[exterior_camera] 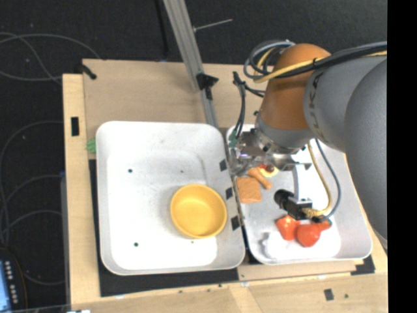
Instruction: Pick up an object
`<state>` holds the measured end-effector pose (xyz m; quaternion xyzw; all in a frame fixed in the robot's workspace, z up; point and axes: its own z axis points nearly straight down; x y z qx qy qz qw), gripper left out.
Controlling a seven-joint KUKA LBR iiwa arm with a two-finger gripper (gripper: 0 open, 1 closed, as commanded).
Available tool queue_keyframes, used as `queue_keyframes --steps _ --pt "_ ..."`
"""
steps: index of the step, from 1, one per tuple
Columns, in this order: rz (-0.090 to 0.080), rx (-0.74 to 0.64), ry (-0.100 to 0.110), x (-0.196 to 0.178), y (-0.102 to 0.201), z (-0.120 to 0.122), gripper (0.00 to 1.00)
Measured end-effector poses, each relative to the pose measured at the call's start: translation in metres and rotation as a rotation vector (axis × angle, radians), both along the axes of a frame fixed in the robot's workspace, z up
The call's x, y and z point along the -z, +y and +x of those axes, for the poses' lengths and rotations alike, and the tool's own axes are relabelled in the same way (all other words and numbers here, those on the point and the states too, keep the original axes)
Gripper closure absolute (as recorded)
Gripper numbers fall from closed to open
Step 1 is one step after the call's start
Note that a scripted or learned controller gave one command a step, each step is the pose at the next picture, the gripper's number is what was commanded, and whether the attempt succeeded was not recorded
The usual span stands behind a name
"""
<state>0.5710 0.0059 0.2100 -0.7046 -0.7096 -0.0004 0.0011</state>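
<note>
right of centre frame, over the right bin [352,243]: gripper [251,165] low at the bin's upper-left corner, just above a tan block [248,190] and a small orange piece [264,177]. looks like the descend/grasp step on that cluster. jaw opening hidden under the wrist, can't tell; nothing visibly held. next: close on the block, lift straight, watch the bin wall. red pieces [300,231] lower right in that bin, yellow bowl [198,210] in the left bin [130,149].

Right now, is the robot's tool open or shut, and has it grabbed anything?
Tool: cannot be told; it hangs over the right bin, just above the tan block, and the arm's wrist hides its tips.
</note>
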Motion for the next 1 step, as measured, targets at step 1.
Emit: queue_keyframes --steps 1 --pt "0.000 -0.001 -0.003 -0.0116 0.0507 -0.0030 1.00"
